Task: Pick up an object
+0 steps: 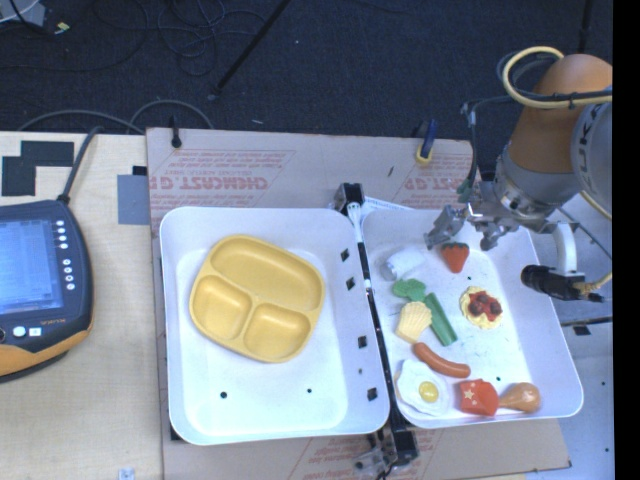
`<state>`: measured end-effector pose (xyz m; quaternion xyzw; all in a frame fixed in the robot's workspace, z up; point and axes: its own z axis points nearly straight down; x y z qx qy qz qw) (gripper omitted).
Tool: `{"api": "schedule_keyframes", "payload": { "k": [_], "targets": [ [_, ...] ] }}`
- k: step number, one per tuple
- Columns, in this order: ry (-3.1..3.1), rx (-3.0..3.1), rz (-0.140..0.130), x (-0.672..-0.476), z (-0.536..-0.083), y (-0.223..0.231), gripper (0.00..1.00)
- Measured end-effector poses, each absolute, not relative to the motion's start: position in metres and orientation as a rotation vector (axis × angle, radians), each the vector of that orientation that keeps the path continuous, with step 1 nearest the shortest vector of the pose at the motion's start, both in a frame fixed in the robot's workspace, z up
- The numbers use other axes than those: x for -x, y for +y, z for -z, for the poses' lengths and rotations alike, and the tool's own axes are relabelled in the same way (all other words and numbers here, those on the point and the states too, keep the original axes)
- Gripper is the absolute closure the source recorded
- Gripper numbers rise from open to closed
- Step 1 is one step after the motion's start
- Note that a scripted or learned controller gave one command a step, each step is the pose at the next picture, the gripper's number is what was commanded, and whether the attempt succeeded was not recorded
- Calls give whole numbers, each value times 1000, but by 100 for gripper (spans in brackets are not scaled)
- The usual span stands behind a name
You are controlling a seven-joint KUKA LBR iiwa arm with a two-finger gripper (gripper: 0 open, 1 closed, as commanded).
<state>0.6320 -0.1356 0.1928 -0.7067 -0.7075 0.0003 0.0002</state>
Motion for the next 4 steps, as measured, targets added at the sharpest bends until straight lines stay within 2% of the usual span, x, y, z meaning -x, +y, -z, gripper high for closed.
{"api": "schedule_keyframes", "payload": {
  "k": [1,2,3,4],
  "targets": [
    [-2235,2217,15,-580,-352,-66,0],
    [-2224,2216,-4,-580,-351,-70,100],
    [-2214,2214,-13,-553,-261,-56,100],
    [-2227,2216,4,-513,-347,-10,100]
  ]
}}
